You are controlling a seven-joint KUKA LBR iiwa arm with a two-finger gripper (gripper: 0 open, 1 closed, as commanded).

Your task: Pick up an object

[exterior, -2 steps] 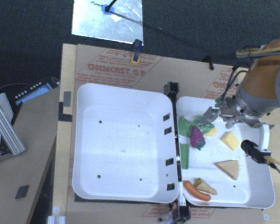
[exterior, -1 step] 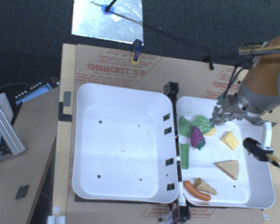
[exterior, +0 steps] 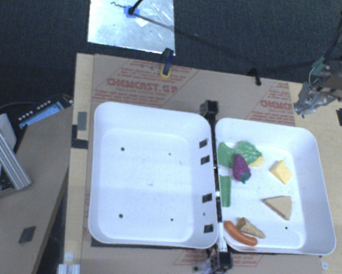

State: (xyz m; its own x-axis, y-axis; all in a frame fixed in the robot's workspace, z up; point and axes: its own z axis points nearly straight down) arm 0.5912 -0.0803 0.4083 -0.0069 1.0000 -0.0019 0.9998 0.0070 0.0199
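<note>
The claw (exterior: 303,107) hangs beyond the right bin's (exterior: 320,178) far corner, gripping nothing; how wide it gapes cannot be told. Inside that bin lie cheese (exterior: 281,172), grapes (exterior: 241,168) and a sausage (exterior: 240,233). The approach seems in hand: next it must descend over one item
</note>
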